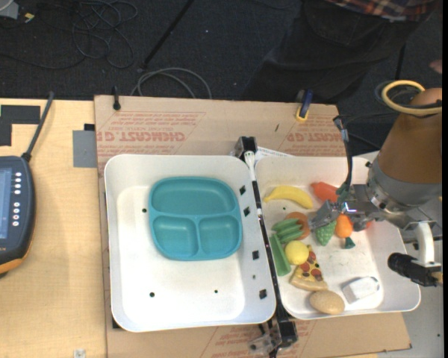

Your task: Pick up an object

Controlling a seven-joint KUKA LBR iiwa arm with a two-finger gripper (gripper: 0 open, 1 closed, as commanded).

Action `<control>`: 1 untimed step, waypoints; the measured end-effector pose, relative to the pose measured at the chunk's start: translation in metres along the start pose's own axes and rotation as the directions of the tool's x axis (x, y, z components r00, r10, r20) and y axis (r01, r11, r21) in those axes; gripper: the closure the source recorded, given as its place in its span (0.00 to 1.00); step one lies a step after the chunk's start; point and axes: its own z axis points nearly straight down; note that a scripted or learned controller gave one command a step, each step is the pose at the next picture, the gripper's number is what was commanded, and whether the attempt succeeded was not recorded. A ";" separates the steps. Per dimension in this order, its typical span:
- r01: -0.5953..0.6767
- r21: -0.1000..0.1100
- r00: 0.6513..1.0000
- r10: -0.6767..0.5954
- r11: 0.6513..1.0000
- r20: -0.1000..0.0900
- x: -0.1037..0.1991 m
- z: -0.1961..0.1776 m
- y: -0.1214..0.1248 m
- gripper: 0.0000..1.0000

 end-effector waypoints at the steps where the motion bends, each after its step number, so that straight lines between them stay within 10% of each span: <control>1: 0.000 0.002 1.000 0.000 1.000 0.000 -0.035 0.131 0.037 0.00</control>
